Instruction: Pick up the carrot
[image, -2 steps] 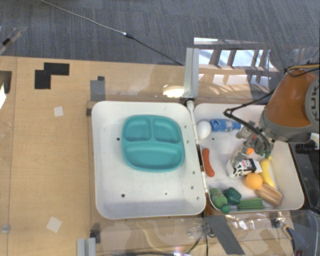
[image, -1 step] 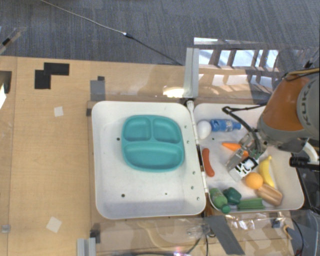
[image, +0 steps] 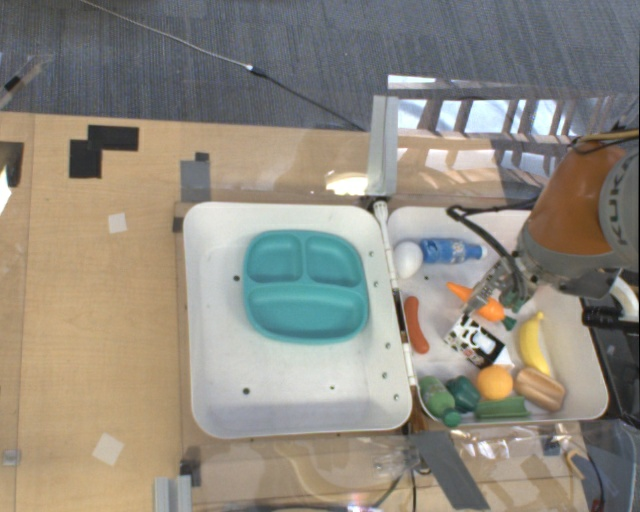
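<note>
The grey two-finger gripper (image: 497, 291) sits low over the small orange carrot (image: 476, 300) in the right shallow white bin (image: 590, 400); its fingers apparently pinch the carrot, though partly hidden.

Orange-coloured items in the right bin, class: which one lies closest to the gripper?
The carrot, right at the gripper. The round orange sits farther down among the green items.
</note>
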